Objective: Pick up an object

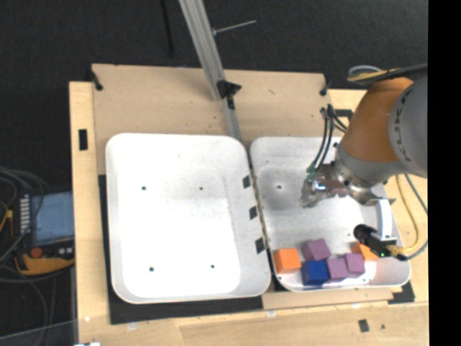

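Observation:
My gripper [312, 193] hangs over the middle of the right bin [277, 163], pointing down, with the orange-banded wrist just to its right. Nothing shows between the fingers. Along the bin's near edge lies a cluster of blocks: an orange block [287, 259], a blue block [315, 272], and three purple blocks [315, 249] [337, 268] [354, 263]. Another orange block [367, 251] sits at the right, partly hidden by a black part of the arm. The blocks lie well below the gripper in the view, apart from it.
The left bin [176, 215] lies beside the right one, sharing a hinged middle edge. A slanted metal pole [205, 45] rises behind the bins. Cables and a control pendant [43, 229] rest off the bench at the left.

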You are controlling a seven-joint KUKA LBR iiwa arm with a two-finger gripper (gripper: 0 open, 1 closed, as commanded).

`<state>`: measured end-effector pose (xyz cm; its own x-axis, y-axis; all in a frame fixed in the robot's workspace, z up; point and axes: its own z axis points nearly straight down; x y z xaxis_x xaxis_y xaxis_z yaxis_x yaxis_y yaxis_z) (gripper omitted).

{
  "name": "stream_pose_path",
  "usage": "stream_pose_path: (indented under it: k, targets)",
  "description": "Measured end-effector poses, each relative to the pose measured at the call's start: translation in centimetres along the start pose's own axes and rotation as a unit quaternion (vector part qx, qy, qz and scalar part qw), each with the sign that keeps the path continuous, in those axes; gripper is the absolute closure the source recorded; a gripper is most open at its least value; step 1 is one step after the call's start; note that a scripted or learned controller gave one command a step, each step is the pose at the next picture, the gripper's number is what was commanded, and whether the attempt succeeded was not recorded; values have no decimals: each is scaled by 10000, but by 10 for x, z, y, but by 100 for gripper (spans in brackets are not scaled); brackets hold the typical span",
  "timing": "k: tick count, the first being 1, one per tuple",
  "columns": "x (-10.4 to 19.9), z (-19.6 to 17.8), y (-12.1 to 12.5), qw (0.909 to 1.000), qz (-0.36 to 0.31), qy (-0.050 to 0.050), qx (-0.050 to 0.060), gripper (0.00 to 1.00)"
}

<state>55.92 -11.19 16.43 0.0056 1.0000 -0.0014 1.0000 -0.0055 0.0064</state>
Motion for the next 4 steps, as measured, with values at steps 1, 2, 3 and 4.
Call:
stream_pose_path:
  k: [1, 2, 3, 4]
  targets:
    - [6, -46, 4, 10000, -44, 2, -3, 100]
    - [4, -65, 5, 10000, -47, 4, 11, 100]
    - [56, -60, 19, 10000, -64, 9, 20, 100]
    - [111, -58, 14, 10000, -63, 13, 31, 100]
